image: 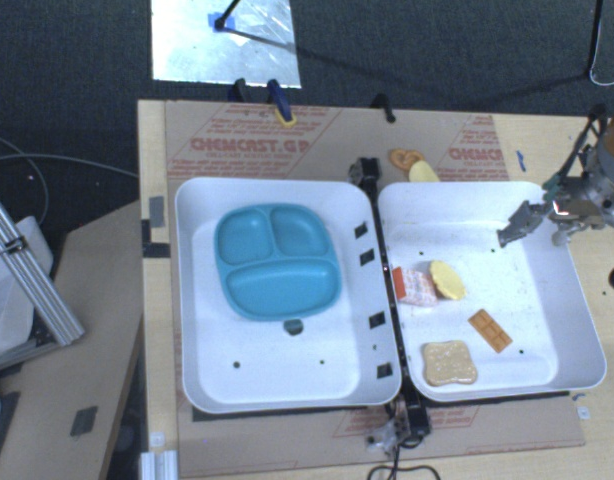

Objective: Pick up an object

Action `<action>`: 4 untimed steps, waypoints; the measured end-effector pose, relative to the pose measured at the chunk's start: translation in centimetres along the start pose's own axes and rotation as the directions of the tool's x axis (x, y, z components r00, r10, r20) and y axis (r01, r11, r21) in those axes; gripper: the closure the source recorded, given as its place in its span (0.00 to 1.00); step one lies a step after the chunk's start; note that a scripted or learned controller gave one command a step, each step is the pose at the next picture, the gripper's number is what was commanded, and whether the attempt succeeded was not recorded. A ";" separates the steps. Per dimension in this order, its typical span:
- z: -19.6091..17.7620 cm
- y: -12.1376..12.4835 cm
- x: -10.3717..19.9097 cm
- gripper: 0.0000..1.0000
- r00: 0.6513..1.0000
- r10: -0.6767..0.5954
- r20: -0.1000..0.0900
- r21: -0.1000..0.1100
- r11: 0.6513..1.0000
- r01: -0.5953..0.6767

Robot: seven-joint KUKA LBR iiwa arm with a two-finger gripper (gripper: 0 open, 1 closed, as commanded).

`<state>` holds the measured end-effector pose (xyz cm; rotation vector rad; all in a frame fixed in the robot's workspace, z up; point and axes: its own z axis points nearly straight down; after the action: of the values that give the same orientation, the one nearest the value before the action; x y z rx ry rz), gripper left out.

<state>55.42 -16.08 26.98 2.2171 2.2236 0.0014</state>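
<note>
Toast slice (449, 363), wafer (490, 330), yellow piece (448, 280) and red-and-white item (417, 287) lie loose in the right bin (577, 313), ready for picking. Gripper (517, 226) hovers above that bin's far right part, apart from them; whether its jaws are open I cannot tell.

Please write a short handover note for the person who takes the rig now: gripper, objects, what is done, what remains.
Gripper: above the right bin's far right part, nothing seen between its fingers.
Right bin: toast slice at near edge, brown bar, yellow piece touching red-white packet by the left wall.
Left bin: blue divided plate.
Done: nothing picked.
Left: descend on one object and lift it.
</note>
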 end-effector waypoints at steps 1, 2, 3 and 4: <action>8.4 -5.4 1.8 0.00 1.000 0.002 -0.004 0.011 1.000 -0.002; 17.7 -6.8 -1.4 0.00 1.000 0.004 0.001 -0.002 1.000 -0.004; 17.4 -6.7 -1.3 0.00 1.000 0.002 0.000 -0.003 1.000 -0.002; 16.3 -6.5 -1.4 1.00 1.000 0.002 0.004 -0.008 1.000 -0.002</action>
<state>48.92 -17.53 10.66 2.2132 2.2146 0.0057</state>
